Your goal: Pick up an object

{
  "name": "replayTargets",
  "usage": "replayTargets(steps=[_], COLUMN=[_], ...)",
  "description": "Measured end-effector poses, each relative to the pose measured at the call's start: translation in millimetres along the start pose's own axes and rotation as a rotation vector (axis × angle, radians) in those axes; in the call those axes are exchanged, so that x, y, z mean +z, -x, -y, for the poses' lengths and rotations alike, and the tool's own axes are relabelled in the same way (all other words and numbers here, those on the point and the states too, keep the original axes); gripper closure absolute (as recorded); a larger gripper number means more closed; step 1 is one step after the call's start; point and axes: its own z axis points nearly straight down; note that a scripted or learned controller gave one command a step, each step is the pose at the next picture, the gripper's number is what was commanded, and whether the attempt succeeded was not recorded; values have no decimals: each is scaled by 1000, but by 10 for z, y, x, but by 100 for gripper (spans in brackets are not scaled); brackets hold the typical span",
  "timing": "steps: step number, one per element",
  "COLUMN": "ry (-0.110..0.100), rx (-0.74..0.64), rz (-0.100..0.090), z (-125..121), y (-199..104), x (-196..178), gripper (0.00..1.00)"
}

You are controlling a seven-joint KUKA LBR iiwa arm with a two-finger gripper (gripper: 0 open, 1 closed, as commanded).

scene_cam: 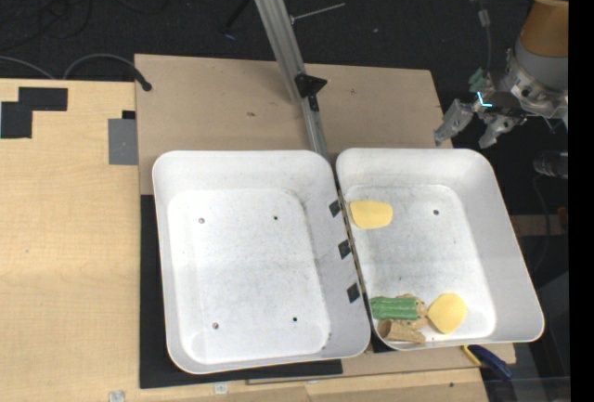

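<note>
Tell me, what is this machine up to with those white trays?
A robot arm is meant to pick up an object. Its gripper hangs beyond the far right corner of the right bin, with nothing between its fingers. In that bin a yellow piece lies near the divider, and a green item, a tan item and a second yellow piece cluster at the near edge. The left bin sits alongside.

We see two white bins [243, 163], speckled grey. The right one holds two yellow pieces [371, 213], a green object [393, 306] and a tan scrap [402, 330].
</note>
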Motion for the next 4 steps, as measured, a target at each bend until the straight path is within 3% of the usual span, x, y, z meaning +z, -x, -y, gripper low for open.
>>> replayTargets(steps=[1, 4], ry=[4, -1], rx=[-3, 1], rz=[2, 0], z=[-8, 123], y=[-5, -89], x=[-32, 1762], gripper=[0, 0])
